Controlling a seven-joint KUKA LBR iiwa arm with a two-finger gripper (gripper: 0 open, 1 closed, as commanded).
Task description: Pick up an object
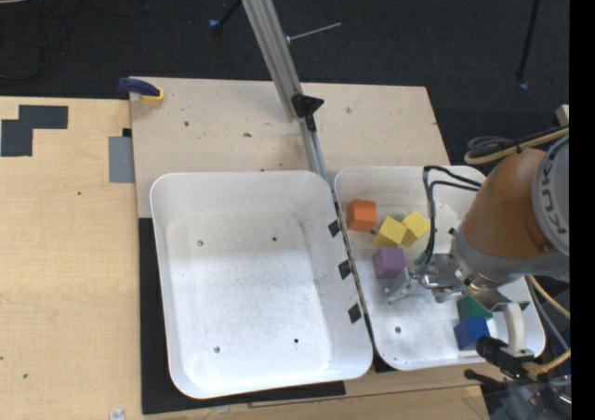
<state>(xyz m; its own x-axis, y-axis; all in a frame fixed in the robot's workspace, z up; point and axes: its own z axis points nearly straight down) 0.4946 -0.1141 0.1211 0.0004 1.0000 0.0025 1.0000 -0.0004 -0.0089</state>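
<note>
Tool (pixel 402 290) sits low in the right white bin (pixel 409 353), finger state unclear, nothing visibly held. Purple cube (pixel 389 262) lies just beyond its tip, up-left; two yellow cubes (pixel 403 229) and orange cube (pixel 362 215) farther.

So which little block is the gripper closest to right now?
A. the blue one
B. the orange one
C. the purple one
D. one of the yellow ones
C: the gripper sits just beside and below the purple block in the right bin, nearer than any other block.
</note>
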